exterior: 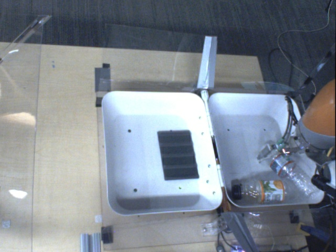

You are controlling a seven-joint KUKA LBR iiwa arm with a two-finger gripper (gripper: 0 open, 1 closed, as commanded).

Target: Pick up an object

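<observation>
The light wooden surface (58, 140) carries two shallow white plastic bins set side by side, their inner rims touching along a seam near the middle of the camera view. The left white bin (123, 156) holds a flat, dark grey rectangular ribbed pad (178, 154), lying roughly at the bin's centre with its long side running from the far rim toward the near one, slightly tilted. The right white bin (236, 125) holds a clear plastic bottle with a black cap and a green-and-orange label (260, 191), lying on its side against the near wall, cap pointing toward the left bin. Just beyond it, toward the right wall, lies a crumpled piece of clear plastic (302, 181). The grey arm with its orange band (321, 114) reaches in over the right edge of that bin, and its end effector (277, 152) is low inside the bin, above and just beside the bottle and near the crumpled plastic; whether its two parts are apart or together I cannot tell, since glare and clutter blur them. An upright grey metal post (208, 62) rises behind the seam between the bins.
</observation>
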